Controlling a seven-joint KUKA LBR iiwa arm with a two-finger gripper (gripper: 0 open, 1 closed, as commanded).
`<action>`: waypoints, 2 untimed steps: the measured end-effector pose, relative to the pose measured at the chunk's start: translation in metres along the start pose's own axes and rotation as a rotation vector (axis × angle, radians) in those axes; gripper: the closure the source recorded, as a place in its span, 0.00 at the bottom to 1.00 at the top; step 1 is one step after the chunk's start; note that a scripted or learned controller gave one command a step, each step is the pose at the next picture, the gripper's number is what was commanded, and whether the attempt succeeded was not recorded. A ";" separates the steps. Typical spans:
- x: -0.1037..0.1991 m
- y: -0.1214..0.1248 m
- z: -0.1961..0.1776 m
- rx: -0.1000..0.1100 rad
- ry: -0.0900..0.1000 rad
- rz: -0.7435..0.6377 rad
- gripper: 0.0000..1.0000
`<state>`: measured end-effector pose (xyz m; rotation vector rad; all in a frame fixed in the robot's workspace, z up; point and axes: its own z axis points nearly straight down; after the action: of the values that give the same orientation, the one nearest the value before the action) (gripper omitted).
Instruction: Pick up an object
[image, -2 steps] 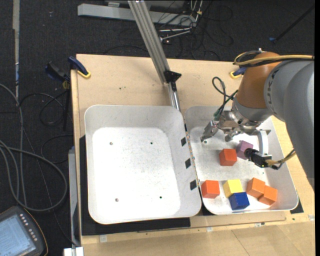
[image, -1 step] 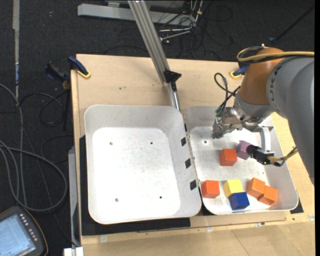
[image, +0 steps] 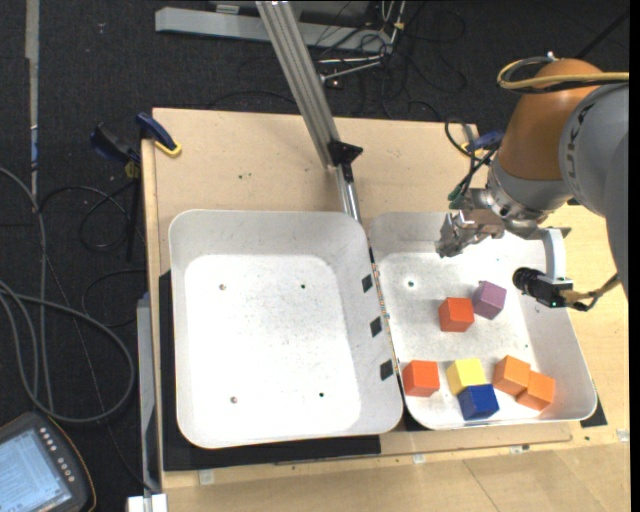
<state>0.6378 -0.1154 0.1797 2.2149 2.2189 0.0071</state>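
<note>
My gripper (image: 452, 243) hangs over the far end of the right bin (image: 420, 268), above its floor and with nothing visible between its fingers. Several blocks lie nearer the front of that bin. A purple block (image: 490, 298) and a red-orange block (image: 456, 314) sit closest to the gripper, a little in front of it. Along the front edge lie an orange block (image: 421, 377), a yellow block (image: 465, 375), a blue block (image: 479, 401) and two more orange blocks (image: 526, 381) touching each other.
The left bin (image: 265, 325) sits beside the right one, with black clips along their shared edge. A slanted metal pole (image: 305, 85) crosses the bench's back. A blue-and-yellow clamp (image: 150, 135) is at the bench's far left corner.
</note>
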 end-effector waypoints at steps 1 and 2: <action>0.002 -0.005 -0.047 0.001 0.000 0.000 1.00; 0.007 -0.001 -0.110 -0.001 0.000 -0.002 1.00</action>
<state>0.6362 -0.1079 0.2897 2.2118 2.2210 0.0081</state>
